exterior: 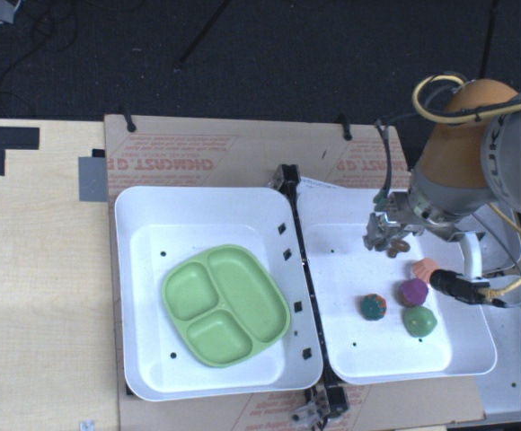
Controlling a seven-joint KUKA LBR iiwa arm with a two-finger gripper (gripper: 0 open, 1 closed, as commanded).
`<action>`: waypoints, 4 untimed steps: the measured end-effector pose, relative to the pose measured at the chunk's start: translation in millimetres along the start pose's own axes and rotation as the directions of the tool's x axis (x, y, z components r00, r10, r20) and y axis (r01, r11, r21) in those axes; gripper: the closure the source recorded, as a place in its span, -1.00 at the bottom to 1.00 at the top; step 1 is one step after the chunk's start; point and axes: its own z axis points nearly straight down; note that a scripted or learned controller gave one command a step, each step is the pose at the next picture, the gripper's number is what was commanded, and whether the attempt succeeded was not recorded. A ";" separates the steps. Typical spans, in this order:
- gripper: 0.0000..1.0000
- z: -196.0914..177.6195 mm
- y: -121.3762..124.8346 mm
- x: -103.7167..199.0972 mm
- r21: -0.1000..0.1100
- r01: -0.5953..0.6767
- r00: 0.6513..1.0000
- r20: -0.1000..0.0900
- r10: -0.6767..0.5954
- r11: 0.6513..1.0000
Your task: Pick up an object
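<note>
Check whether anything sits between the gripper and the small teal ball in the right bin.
Nothing visible does. The gripper hangs over the right bin, and bare white floor separates it from the teal ball. The purple ball and green ball lie off to the side.

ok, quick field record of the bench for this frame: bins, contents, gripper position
left bin: green divided plate, three compartments
right bin: four small objects near its right side
objects: teal ball, purple ball, green ball, orange piece, partly hidden
gripper: over right bin's upper half, above and left of the objects
held: nothing visible between the fingers
finger state: cannot tell
</note>
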 end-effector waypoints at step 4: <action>1.00 -17.8 -6.1 142.0 0.005 0.005 1.000 -0.002 -0.005 1.000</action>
